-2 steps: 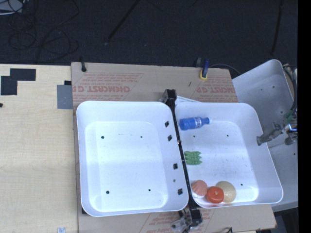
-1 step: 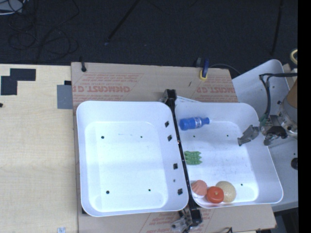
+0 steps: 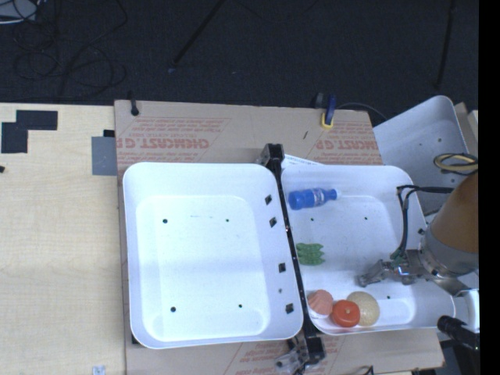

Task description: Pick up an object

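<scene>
The end effector (image 3: 373,275) is hanging low inside the right bin (image 3: 391,180), near its right wall, and is gripping nothing; whether it is apart or together I cannot tell at this blur. The closest candidates are lying just below and to its left: a cream ball (image 3: 366,306), a red ball (image 3: 345,313) and a pink piece (image 3: 319,301), crowding the bin's near rim. The green object (image 3: 309,253) and the blue bottle (image 3: 312,198), its long axis running left-right, are sitting in more open room.

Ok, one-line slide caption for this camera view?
Pincer low in right bin, near blue bottle, green item.
</scene>
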Robot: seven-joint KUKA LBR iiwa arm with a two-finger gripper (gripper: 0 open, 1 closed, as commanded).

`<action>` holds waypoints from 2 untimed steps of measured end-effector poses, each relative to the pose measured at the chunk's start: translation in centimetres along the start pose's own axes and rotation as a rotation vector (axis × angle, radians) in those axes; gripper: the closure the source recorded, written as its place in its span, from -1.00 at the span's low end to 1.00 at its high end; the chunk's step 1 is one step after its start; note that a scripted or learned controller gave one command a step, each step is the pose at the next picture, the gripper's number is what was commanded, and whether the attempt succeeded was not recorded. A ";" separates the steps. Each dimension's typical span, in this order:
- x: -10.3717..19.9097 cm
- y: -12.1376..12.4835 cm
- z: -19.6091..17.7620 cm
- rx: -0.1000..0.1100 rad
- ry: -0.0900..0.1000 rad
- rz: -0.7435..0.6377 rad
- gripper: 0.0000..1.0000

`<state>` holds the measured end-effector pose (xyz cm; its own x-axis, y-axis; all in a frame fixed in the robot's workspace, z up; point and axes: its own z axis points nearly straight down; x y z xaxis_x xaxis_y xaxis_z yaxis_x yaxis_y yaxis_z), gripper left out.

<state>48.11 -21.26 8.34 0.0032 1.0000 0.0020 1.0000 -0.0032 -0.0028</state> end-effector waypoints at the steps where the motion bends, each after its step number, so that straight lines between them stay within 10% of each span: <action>1: -0.2 0.2 -1.5 -0.002 0.000 0.004 1.00; 2: -0.2 0.2 -1.5 -0.002 0.000 0.005 -1.00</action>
<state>48.26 -21.49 9.82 0.0082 1.0000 0.0018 1.0000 -0.0082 -0.0010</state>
